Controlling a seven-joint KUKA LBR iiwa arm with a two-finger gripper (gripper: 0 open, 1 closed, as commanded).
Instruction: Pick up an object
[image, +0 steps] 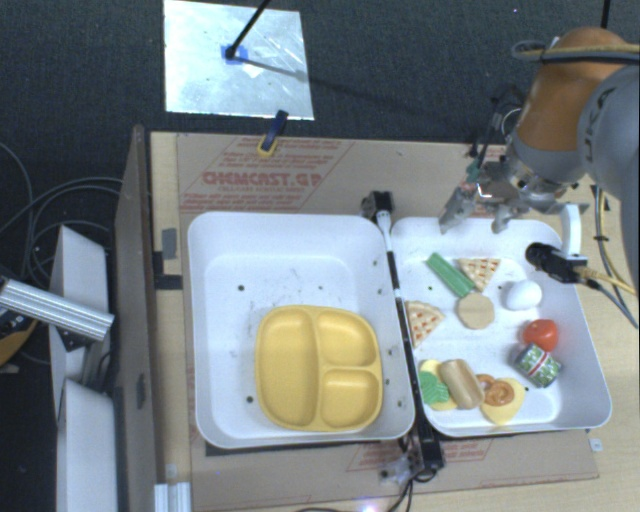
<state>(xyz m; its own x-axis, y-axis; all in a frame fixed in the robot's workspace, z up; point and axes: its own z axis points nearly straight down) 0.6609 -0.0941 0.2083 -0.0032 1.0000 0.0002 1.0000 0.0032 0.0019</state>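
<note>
We see the toy foods lying in the right bin (590, 400): a green stick (450, 273) beside a pizza slice (480, 270). Our gripper (482, 205) hangs over the far rim, fingers spread apart and gripping nothing, probably ready to go down.

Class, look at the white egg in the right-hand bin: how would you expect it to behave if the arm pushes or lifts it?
The white egg looks smooth and rounded, so it would probably roll when nudged. Its curved, glossy surface may slip from a two-finger pinch. It lies close to the red tomato and the round tan slice, so a push could knock them.
</note>
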